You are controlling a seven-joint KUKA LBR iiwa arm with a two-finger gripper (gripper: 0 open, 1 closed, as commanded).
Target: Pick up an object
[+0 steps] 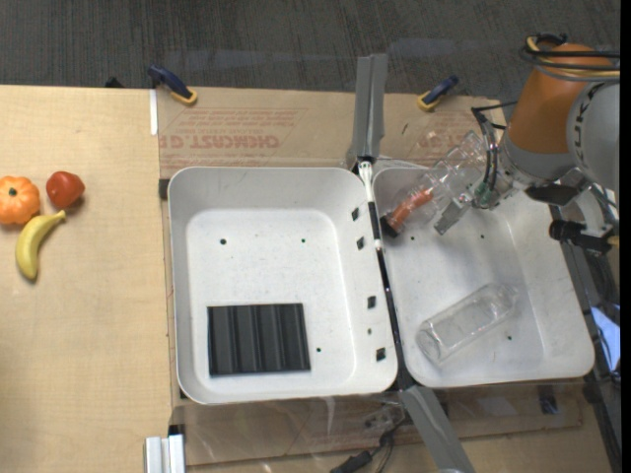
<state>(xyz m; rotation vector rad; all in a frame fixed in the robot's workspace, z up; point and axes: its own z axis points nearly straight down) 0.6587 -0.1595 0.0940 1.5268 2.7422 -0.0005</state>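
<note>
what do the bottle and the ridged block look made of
Bottle: likely clear plastic, glossy; the white bin floor shows through it. Ridged block: dark grey, matte, perhaps rubber or foam; parallel grooves run along it and no shine shows.

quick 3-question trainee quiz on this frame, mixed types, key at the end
1. True or false: the dark ribbed block lies in the right bin.
2. Which lies nearest the front rim of the right bin? A) the clear plastic bottle B) the orange-tipped object C) the banana
3. Fill in: the pincer hovers over the ___ part of the right bin, close to the orange-tipped object.

Key: 1 false, it lies in the left bin. 2 A. 3 back-left.
</note>
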